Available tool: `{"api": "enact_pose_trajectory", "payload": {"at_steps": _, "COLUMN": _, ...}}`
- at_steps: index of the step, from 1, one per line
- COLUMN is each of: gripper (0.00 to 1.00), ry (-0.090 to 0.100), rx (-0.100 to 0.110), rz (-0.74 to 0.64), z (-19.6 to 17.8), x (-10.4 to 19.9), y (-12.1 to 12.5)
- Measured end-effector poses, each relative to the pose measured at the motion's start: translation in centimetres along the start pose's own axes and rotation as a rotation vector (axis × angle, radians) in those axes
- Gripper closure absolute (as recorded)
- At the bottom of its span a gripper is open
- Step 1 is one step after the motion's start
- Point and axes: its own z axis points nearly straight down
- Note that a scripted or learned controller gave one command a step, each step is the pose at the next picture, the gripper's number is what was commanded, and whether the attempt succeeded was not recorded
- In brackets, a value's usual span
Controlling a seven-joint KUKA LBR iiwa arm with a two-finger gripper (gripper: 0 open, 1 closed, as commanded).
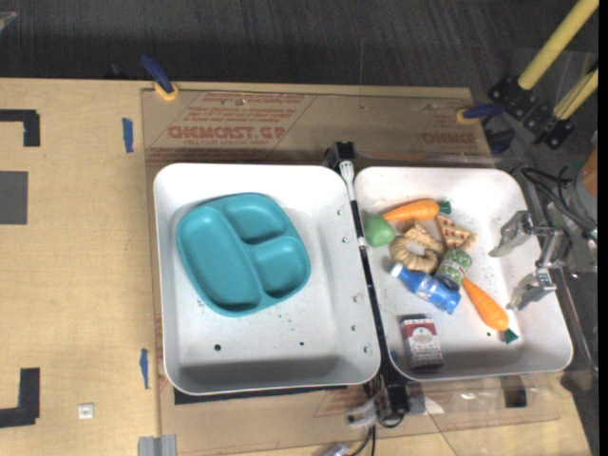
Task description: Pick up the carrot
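Observation:
Two carrots lie in the right bin (546, 350). One orange carrot (411, 211) rests near the bin's back, its green end pointing right. The other carrot (485, 304) lies slanted toward the front right, with a green tip at its lower end. My gripper (522, 263) hangs over the right side of that bin, just right of the slanted carrot. It is open: one finger points to the upper left and the other to the lower left, with bare bin floor between them. It holds nothing.
Between the carrots lie a green piece (379, 231), a tan pretzel-like item (418, 248), a blue bottle (429, 290) and small packets. A red box (422, 341) sits at the front. The left bin (190, 350) holds a teal divided plate (243, 252).

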Motion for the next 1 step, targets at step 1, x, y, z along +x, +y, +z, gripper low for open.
{"api": "enact_pose_trajectory", "payload": {"at_steps": 1, "gripper": 0.0, "ry": -0.004, "rx": 0.002, "rz": -0.24, "z": 9.73, "x": 1.83, "y": 0.31}}
